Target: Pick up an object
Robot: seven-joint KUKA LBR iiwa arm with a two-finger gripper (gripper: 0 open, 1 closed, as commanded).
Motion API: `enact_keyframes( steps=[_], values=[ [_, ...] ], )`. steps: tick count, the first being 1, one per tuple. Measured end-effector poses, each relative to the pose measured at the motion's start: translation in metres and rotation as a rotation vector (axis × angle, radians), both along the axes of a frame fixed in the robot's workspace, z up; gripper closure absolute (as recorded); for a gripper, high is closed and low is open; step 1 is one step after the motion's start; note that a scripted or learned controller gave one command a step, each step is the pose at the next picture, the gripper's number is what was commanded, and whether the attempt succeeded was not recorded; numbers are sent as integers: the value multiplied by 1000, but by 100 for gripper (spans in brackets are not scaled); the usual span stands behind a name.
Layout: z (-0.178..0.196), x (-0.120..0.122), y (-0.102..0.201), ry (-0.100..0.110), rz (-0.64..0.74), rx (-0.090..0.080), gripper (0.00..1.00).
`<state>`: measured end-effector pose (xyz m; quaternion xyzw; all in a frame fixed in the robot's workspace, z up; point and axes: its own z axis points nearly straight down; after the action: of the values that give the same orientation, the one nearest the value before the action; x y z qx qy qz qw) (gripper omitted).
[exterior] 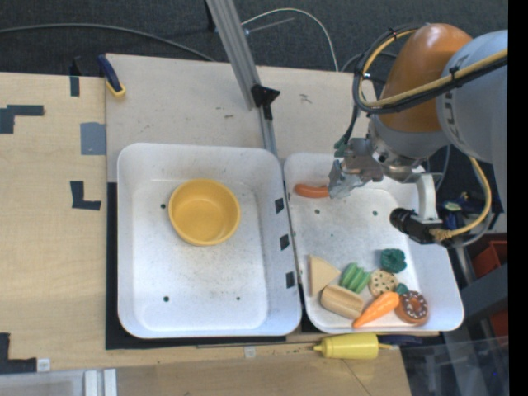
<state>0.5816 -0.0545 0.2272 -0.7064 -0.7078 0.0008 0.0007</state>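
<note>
1. Pale wood surface point(49, 246) carries two shallow white bins side by side, with dark floor beyond the far edge and a grey metal post point(235, 44) slanting in over the left bin's far corner.
2. Down in the right bin point(375, 233), the gripper point(340, 186) sits low at the far left corner, its tip right against the end of a small orange sausage-shaped toy point(310, 191).
3. Whether the fingers are apart or together, I cannot tell; the wrist housing covers them, and the toy lies flat on the bin floor, poking out leftward rather than plainly clamped.
4. Arm point(462, 64) comes in from the right, its orange band point(421, 73) bulging high above the wrist, yellow-and-black cables looping around it, the wrist angled down and to the left.
5. Tight spot here: the toy lies just beside the ridge where the two bins meet, near the far wall.
6. Middle of the right bin's floor is bare white, open room between the gripper and the near clutter.
7. Near corner holds a crowd: a cheese wedge point(322, 269), a bread roll point(341, 300), a green vegetable point(355, 277), a cookie point(383, 282), a carrot point(376, 308), a doughnut point(412, 306) and a dark green piece point(393, 260).
8. Left bin point(140, 304) has a yellow bowl point(204, 211) upright, well apart from the arm.
9. A yellow bottle point(350, 347) lies on the surface just outside the right bin's near rim.
</note>
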Motion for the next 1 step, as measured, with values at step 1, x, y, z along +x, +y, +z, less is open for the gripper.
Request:
enact_keyframes(
  steps=[1],
  values=[
    [-6,-23,46,3,3,1,100]
  ],
)
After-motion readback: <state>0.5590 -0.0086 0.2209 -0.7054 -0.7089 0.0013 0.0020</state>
